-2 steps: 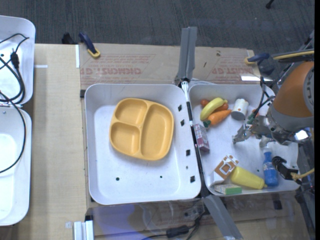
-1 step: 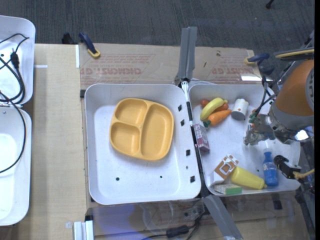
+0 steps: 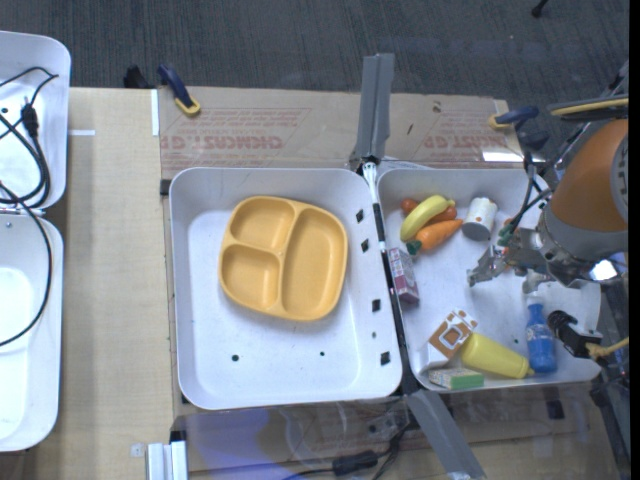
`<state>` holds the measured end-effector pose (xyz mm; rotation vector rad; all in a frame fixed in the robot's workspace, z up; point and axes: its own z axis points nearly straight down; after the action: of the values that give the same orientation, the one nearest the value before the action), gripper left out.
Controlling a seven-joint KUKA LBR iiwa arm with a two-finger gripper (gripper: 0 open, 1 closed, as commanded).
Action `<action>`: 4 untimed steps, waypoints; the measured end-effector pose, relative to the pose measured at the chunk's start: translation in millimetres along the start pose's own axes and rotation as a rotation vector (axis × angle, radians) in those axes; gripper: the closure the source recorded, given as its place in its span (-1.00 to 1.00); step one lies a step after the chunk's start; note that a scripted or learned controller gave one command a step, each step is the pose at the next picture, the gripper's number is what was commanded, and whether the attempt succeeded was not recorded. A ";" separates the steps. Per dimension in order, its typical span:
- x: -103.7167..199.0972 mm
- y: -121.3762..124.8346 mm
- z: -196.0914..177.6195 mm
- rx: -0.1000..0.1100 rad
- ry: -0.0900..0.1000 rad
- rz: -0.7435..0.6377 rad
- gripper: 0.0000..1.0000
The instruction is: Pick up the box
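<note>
Left bin (image 3: 200, 298): white, shallow. Contents: one yellow divided plate (image 3: 284, 258), three compartments, lying flat toward the bin's 12 o'clock half, apart from all four walls.

Right bin (image 3: 440, 183): white, shallow, sharing its 9 o'clock wall with the left bin. Contents, by position within the bin:
- 11 o'clock: banana (image 3: 424, 215), with a carrot (image 3: 438, 234) just beside it at its 5 o'clock, the two touching or nearly so.
- 12 o'clock: small white cup (image 3: 480, 215), on its side, just beside the carrot's tip.
- 9 o'clock: box (image 3: 403, 273), dark pink, narrow, lying flat along the dividing wall, its long side running 12 to 6 o'clock. Nothing rests on it; it is well apart from the gripper.
- 6 o'clock: small orange-and-white patterned carton (image 3: 452, 334), touching a yellow bottle (image 3: 493, 356) that lies on its side; a flat green-and-white item (image 3: 455, 378) lies below them against the near wall.
- 4 o'clock: blue bottle (image 3: 540, 338), lying down.

Gripper (image 3: 484, 268): at the bin's centre, toward 3 o'clock from the box, reaching in from the right on the grey arm with the orange band (image 3: 590, 183). Its fingers appear slightly apart, though the tips are small and hard to read; nothing is seen between them.

Outside the bins: blue clamp (image 3: 177, 88) at 11 o'clock of the left bin, on the cardboard (image 3: 270, 128).
</note>
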<state>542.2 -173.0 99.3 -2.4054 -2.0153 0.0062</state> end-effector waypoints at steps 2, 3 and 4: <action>58.4 1.9 8.5 -0.003 0.000 0.137 -1.00; 87.8 -23.9 -91.5 -0.004 0.000 -0.104 -1.00; 104.2 -16.2 -90.7 -0.002 -0.001 0.188 -1.00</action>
<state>544.9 -67.6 190.0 -2.5861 -1.7813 0.0064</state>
